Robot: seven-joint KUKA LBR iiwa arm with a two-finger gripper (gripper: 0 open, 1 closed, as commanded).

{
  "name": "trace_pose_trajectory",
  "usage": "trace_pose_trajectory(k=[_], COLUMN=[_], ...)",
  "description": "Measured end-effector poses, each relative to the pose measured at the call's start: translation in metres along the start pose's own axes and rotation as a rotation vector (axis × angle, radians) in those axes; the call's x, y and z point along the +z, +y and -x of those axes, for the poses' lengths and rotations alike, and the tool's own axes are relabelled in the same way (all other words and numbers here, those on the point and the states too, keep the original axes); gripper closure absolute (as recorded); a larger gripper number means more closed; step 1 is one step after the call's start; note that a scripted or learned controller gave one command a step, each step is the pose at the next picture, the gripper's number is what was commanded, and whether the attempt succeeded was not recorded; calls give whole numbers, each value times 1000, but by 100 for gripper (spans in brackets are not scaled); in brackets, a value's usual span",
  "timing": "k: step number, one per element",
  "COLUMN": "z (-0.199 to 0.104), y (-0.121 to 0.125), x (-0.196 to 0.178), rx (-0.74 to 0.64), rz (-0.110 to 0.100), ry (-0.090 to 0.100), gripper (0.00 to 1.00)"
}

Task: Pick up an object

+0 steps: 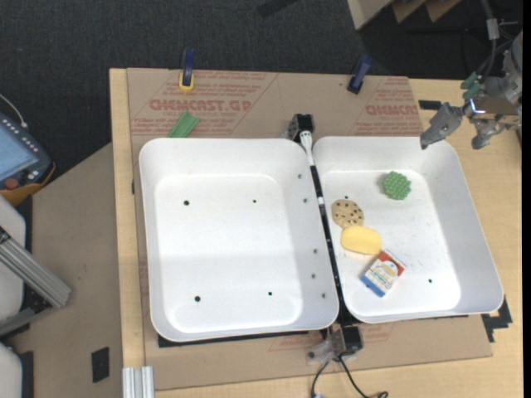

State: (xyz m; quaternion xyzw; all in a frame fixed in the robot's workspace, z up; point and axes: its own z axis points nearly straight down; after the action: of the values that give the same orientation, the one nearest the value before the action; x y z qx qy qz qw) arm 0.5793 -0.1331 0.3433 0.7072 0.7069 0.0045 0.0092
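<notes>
Small red, white and blue carton, print too small to read, near side of right bin, touching yellow lump, cookie beyond, green knobbly ball farther right, gripper over far right rim, fingers spread, holding nothing, board printed CHEMCAST.

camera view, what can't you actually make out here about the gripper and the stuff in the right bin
- Gripper: at the camera view's right edge, partly cut off; too small and cluttered to tell open from shut.
- Small box: its printing is too small to read.
- Cookie: its lower edge meets the yellow object; touching or overlapping, cannot tell.
- Green object: bumpy, too small to identify.
</notes>
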Motion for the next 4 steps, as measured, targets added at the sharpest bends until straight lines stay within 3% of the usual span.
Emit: trace_pose_trajectory(k=[1,2,3,4], z=[72,68,25,-70], y=[43,43,63,91], x=[-161,-162,-53,-87], rx=[4,-1,-4,-12], rz=[3,-12,-28,-11], ry=[-5,1,10,9], gripper=[0,100,100,100])
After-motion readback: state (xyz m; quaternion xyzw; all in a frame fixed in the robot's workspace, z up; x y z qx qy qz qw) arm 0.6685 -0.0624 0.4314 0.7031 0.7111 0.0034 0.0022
